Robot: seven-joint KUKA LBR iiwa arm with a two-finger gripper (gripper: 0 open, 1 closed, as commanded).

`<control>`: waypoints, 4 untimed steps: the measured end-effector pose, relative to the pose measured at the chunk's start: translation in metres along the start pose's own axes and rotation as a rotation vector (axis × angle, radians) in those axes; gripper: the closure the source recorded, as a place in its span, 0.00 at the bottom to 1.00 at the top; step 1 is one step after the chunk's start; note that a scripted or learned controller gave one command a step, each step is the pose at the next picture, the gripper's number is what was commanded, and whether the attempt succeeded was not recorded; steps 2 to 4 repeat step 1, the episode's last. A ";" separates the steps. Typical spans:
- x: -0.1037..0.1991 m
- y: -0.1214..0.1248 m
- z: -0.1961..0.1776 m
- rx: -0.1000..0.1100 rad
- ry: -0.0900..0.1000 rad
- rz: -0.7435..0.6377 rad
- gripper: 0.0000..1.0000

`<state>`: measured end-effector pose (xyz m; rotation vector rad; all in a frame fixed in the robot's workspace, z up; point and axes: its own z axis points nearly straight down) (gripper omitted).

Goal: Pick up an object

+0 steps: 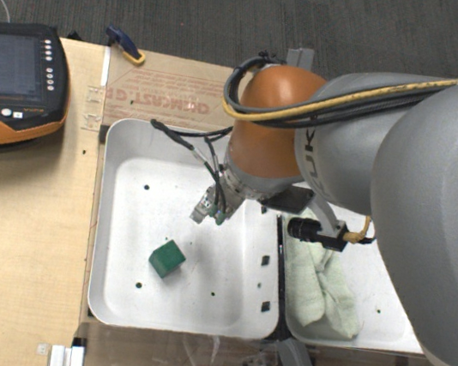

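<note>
Green block [167,259] lies on the floor of the left bin [121,203]. Gripper [210,210] hangs above and apart from it; finger state cannot be told.

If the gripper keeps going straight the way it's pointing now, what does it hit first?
Most likely the bare floor of the left bin. The gripper points down and slightly left, and the green block lies nearer the camera, seemingly off that line, though depth is hard to judge.

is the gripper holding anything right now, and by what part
Nothing is held. The gripper hangs above the left bin, and the green block lies apart from it on the bin floor.
</note>
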<state>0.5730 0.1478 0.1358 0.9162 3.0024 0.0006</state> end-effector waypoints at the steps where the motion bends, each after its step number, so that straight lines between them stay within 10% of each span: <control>1: -0.087 -0.009 -0.150 -0.001 -0.003 -0.281 1.00; 4: -0.087 -0.009 -0.150 -0.001 -0.003 -0.281 1.00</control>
